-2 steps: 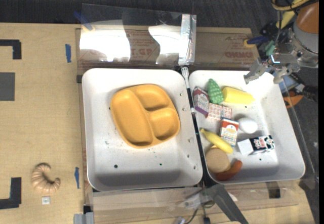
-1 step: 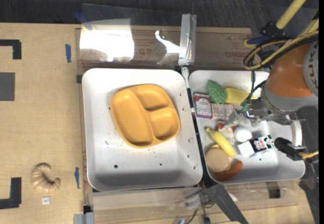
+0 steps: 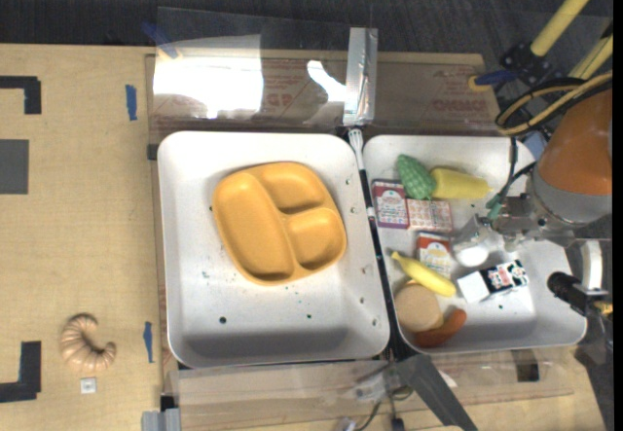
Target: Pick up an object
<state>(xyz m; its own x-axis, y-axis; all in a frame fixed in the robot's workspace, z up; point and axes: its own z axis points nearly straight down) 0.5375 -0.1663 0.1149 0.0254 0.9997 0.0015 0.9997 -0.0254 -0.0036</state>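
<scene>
Arm [image 3: 574, 161] reaches over right bin [image 3: 545, 322], claw [image 3: 484, 242] lowered among items.

The grey arm with its orange band [image 3: 582, 159] reaches in over the right white bin [image 3: 557, 320]. Its gripper [image 3: 487, 225] hangs low over the clutter. Just beside it lies a small white round object [image 3: 473, 255], with a black-and-white printed box [image 3: 504, 275] close below. Farther left lie a yellow toy banana [image 3: 424, 273] and a red-and-white card packet [image 3: 389, 204]. The left white bin [image 3: 185, 254] holds a yellow divided plate [image 3: 279, 221].
</scene>
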